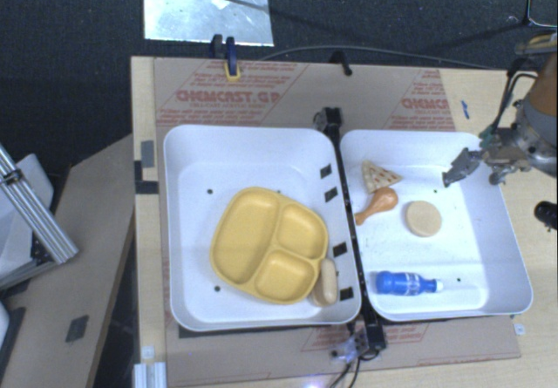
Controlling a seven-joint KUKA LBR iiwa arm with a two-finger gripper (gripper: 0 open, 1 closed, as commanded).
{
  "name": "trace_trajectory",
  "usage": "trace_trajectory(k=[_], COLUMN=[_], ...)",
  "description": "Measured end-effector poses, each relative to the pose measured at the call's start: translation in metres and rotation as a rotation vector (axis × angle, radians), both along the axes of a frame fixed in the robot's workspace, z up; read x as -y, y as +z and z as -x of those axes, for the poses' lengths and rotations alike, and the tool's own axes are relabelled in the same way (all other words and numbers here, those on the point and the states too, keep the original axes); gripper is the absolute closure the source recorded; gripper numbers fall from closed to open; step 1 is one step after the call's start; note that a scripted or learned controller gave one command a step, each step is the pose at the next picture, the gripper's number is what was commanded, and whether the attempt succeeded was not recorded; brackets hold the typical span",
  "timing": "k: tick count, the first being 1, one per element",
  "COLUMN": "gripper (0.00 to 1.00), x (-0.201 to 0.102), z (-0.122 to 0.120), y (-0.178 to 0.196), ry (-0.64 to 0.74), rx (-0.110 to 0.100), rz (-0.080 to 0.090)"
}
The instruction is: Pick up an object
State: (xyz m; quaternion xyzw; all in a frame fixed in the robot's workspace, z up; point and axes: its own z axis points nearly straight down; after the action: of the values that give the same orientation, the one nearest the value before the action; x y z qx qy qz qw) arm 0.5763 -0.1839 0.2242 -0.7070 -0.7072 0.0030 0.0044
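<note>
I count two white bins (261, 146), one yellow divided tray (268, 243), one bread roll (327, 282), one waffle wedge (379, 175), one drumstick (377, 202), one round cookie (423, 219) and one blue bottle (404, 283).

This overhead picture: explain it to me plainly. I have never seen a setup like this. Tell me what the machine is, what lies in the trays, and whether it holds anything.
One camera looks down at a slant on a bench. The robot arm reaches in from the right; its gripper hovers over the right bin, with nothing visibly between its fingers. That bin holds a waffle wedge, a toy drumstick, a round tan disc and a blue bottle. The left bin holds a yellow divided plate with a small bread roll beside it.
</note>
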Motion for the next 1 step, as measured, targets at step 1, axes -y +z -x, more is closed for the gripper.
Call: trace_trajectory(k=[1], gripper=[0.0], x=[-0.0006], z=[-0.0027], y=[0.0071], ry=[0.003], rx=[0.012], rz=[0.002])
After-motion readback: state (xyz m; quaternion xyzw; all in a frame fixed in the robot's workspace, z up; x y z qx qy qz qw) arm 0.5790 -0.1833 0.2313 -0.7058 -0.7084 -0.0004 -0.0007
